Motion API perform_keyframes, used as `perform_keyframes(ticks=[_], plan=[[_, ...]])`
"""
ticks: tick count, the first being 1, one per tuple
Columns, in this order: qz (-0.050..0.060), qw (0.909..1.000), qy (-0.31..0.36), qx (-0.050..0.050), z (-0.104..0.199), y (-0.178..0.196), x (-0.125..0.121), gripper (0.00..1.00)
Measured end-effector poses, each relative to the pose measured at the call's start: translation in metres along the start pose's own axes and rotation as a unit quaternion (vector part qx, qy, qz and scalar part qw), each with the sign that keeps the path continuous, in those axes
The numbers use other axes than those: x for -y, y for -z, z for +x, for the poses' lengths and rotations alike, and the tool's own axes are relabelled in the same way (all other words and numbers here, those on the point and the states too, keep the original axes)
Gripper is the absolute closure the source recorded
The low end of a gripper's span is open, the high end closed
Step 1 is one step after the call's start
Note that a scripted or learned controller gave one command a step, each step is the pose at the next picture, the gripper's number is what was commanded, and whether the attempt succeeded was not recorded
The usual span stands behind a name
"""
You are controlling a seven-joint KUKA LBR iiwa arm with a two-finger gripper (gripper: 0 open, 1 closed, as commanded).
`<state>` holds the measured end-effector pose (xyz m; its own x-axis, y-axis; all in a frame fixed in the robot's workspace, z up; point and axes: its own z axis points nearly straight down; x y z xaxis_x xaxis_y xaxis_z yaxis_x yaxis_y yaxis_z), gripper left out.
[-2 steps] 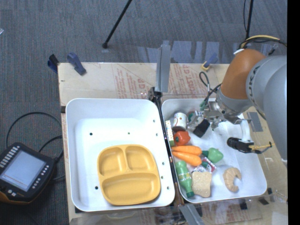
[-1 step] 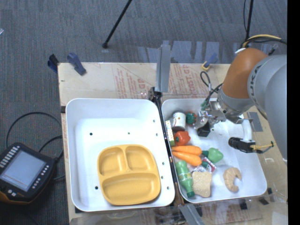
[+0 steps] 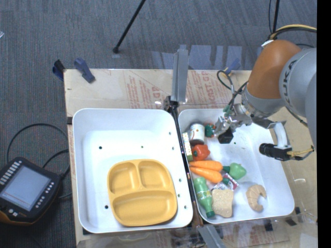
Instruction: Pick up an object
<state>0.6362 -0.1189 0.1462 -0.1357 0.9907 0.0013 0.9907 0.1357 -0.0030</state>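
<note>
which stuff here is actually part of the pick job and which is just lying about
Part of the job:
gripper
right bin and its items: can, carrots, green bottle, bread slice, croissant

Lying about:
yellow tray in left bin
pendant
blue clamp

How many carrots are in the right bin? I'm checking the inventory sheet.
2. Both carrots lie side by side near the right bin's left wall: one just above the other. More could be hidden under the clutter.
</note>
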Motion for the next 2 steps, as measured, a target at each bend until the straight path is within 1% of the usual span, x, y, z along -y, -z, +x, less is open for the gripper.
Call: perform_keyframes(ticks=[1,2], plan=[[0.001,0.9999,-0.015,0.000,-0.014,-0.061,-0.006,1.00],[-0.004,1.0000,-0.007,0.000,0.043,0.043,-0.016,1.00]])
